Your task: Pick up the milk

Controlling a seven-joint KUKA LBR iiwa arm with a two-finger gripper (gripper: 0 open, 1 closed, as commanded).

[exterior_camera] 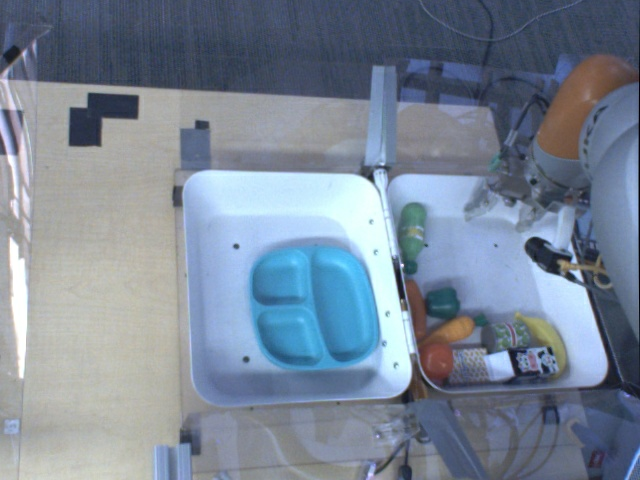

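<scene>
We see the grey arm with its orange band (585,93) coming in from the right, with the gripper (503,200) hovering over the upper right corner of the right shallow white bin (470,258). Gripper fingers splayed wide, nothing between them.

The milk, a small carton with black-and-white cow-patch print (532,363), lies on its side at the right bin's lower edge, well apart from the gripper. It sits just beside a small grey-striped box (470,366) on its left and touches or nearly touches the yellow plastic banana (547,336) curving along its upper right.

Other contents of the right bin:
- green plastic bottle (412,230) lying along the left wall, upper part
- dark green pepper-shaped toy (441,301) near mid-left
- orange carrot-shaped toy (449,330) just below the pepper
- red round tomato-like toy (436,361) at the lower left corner, next to the striped box
- thin reddish-orange item (415,306) against the left wall; we can't tell what it is

Left shallow white bin (220,268) holds a turquoise plastic divided tray with three compartments (314,305), lying flat near the centre.

Both bins sit side by side on the light wooden counter (100,268). Black tape patches (100,116) on the counter's upper left.
</scene>
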